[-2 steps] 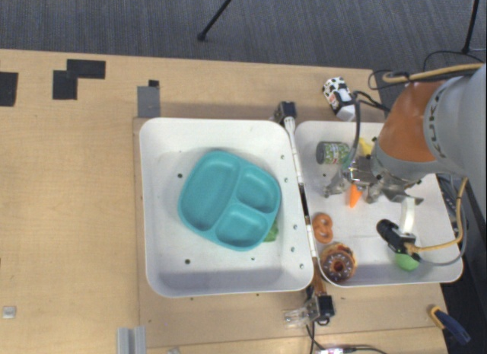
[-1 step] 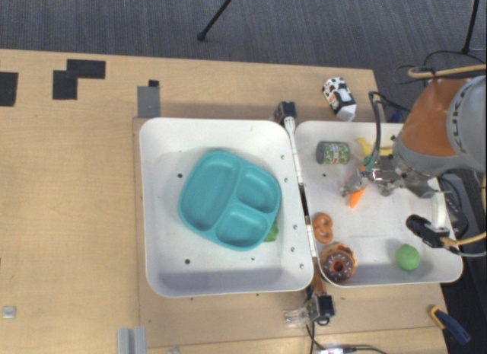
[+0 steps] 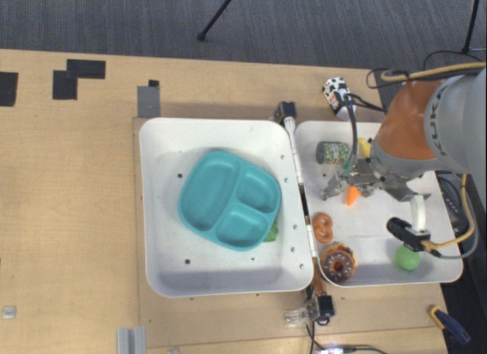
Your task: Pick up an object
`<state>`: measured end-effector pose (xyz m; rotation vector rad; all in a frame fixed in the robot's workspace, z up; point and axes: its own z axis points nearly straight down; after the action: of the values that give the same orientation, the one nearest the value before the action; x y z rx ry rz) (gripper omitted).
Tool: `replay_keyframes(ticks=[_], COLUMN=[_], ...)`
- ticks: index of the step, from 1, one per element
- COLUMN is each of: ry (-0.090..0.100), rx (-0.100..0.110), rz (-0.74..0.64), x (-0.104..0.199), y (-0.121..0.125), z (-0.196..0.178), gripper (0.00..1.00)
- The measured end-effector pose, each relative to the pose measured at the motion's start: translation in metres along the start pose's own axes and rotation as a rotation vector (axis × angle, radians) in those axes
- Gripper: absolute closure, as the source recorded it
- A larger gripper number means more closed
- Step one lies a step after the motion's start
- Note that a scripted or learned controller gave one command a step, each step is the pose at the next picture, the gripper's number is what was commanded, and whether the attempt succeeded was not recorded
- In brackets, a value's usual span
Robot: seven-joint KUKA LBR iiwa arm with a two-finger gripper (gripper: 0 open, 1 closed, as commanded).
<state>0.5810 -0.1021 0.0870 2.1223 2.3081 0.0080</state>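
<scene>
Orange carrot-like piece (image 3: 351,195) in right bin (image 3: 380,265) just below the fingers (image 3: 350,181), grip state cannot be told, green can (image 3: 332,152) nearby.

Glossy teal plastic tray (image 3: 230,199), wooden bench (image 3: 68,192)

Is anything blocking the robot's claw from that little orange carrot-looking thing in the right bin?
Nothing visible does. The gripper sits right above the orange piece; the green can and pretzel lie off to the sides.

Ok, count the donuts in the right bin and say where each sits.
2. A small orange-glazed donut lies by the bin's left wall; a chocolate sprinkled donut sits just below it in the near-left corner. The arm may hide others.
</scene>
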Motion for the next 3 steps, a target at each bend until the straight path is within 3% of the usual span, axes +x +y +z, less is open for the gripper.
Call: replay_keyframes(ticks=[1, 2, 3], ry=[-0.001, 0.000, 0.000], rx=[-0.004, 0.005, 0.006], rz=[-0.001, 0.329, 0.329], x=[0.000, 0.046, 0.046], y=[0.002, 0.030, 0.030], z=[-0.012, -0.098, -0.097], gripper=[1.00, 1.00, 0.00])
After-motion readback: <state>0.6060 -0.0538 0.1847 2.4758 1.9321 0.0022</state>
